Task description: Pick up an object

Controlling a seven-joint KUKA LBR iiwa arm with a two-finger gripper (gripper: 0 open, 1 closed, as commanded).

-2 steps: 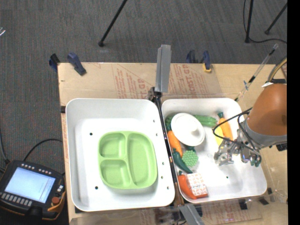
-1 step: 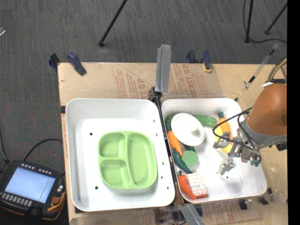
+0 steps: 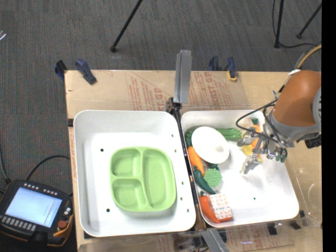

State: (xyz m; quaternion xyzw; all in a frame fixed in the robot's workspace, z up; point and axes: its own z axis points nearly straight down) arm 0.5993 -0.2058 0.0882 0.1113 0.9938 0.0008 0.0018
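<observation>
Hovering over right bin (image 3: 273, 193), claw (image 3: 251, 164) state unclear; white plate (image 3: 210, 145) left.

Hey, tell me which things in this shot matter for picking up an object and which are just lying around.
Part of the job:
gripper, over the right bin
white plate
green studded ball
orange carton
carrot-like orange piece

Just lying about:
green divided tray in the left bin
teach pendant on the floor
blue clamps on the bench edge
</observation>
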